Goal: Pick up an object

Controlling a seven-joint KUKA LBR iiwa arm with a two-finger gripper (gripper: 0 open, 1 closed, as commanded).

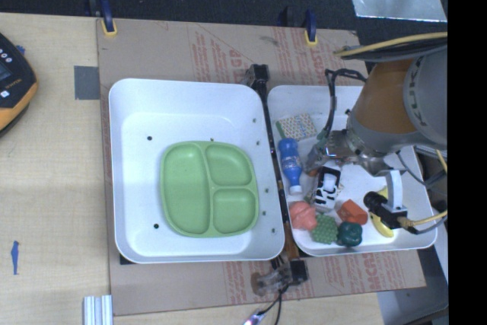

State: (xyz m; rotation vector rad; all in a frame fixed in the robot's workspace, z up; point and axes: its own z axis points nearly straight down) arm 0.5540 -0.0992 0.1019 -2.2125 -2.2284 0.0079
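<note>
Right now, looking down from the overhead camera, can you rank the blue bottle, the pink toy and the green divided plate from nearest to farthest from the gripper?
1. The blue bottle, just left of the gripper, by the right bin's left wall.
2. The pink toy, below and left, near the bin's front.
3. The green divided plate, far left in the other bin.

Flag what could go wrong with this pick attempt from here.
Crowding looks like the main risk: the blue bottle, pink toy, green block, dark green piece and orange piece lie close together in the right bin, so the pincer might nudge or catch two things. It also sits near the wall between the bins, where a finger could clip the rim. The arm hides part of the bin, so anything under it goes unchecked.
</note>
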